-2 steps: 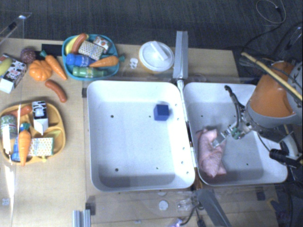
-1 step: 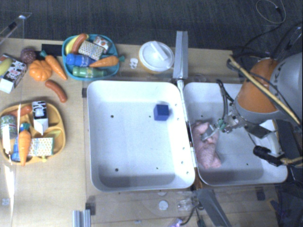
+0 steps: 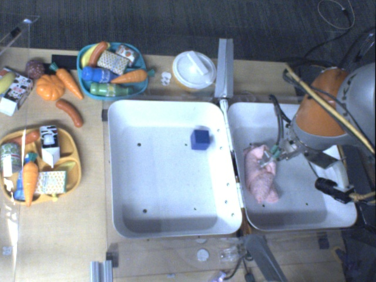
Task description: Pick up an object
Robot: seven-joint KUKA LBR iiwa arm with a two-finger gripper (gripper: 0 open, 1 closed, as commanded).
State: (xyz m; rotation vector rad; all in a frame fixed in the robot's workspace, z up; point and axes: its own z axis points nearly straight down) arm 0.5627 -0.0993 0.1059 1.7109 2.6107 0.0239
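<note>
The gripper (image 3: 274, 155) is small and blurred, its upper part hidden under the arm's orange band (image 3: 317, 119); whether it is wide or narrow I cannot tell; it sits at the far right edge of one pink soft toy (image 3: 261, 175) in the right bin (image 3: 305, 216); one blue cube (image 3: 200, 138) lies in the left bin (image 3: 158, 210); two bins.

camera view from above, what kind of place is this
Likely a robot grasping test bench in a lab: two white bins side by side, a robot arm reaching in over a pink soft object, and trays of toy food set aside.
</note>
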